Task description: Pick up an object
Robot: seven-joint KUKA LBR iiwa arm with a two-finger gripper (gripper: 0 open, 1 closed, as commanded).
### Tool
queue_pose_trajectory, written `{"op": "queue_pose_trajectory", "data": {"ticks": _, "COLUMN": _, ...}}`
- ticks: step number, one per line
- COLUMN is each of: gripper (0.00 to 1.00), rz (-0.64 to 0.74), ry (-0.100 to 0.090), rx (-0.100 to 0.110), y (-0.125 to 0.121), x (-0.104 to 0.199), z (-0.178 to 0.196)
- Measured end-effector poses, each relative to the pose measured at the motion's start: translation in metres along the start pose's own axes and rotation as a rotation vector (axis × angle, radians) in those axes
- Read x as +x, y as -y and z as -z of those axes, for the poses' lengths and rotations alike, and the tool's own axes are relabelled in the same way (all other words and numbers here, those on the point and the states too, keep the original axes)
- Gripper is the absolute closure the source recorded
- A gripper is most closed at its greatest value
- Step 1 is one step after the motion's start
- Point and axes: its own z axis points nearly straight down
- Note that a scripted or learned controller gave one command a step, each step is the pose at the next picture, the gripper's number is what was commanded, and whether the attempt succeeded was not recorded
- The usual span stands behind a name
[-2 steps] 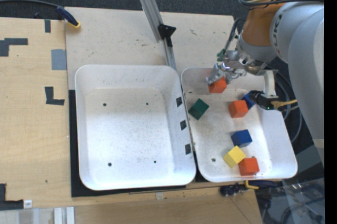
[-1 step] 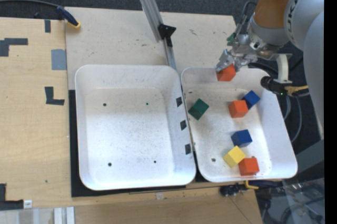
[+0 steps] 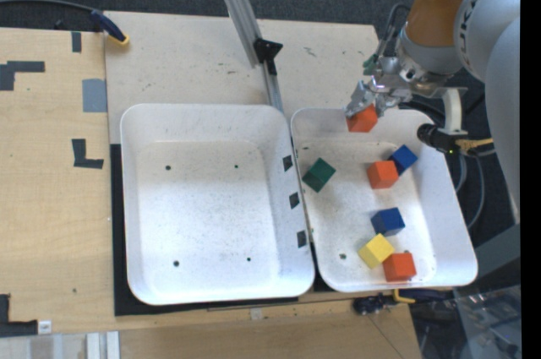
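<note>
Arm: grey with an orange band, reaching in from the right over the far end of the right bin.
End effector: positioned above the far-left corner of the right bin, fingers pointing down and to the left.
End effector state: clenched on an orange-red block; the block sits at the fingertips, its upper part covered by them.
Held block height: it appears raised off the bin floor, though the slanted view makes this uncertain.
Green block: on the floor of the right bin, nearer and to the left of the end effector, close to the wall shared by the two bins.
Orange block: middle of the right bin, nearer than the end effector; touching a blue block on its far-right side.
Second blue block: nearer again, apart from the orange block.
Yellow block: near end of the right bin, just beside a red-orange block.
Left bin: white, bare speckled floor.
Tabletop: light wood, carrying both bins side by side.
</note>
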Motion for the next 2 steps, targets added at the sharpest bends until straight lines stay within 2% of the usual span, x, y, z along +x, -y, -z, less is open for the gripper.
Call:
{"op": "queue_pose_trajectory", "data": {"ticks": 1, "gripper": 1.00, "rz": 0.000, "ry": -0.001, "rx": 0.001, "y": 0.030, "x": 0.044, "z": 0.009}}
{"op": "queue_pose_trajectory", "data": {"ticks": 2, "gripper": 1.00, "rz": 0.003, "ry": -0.002, "rx": 0.004, "y": 0.051, "x": 0.087, "z": 0.001}}
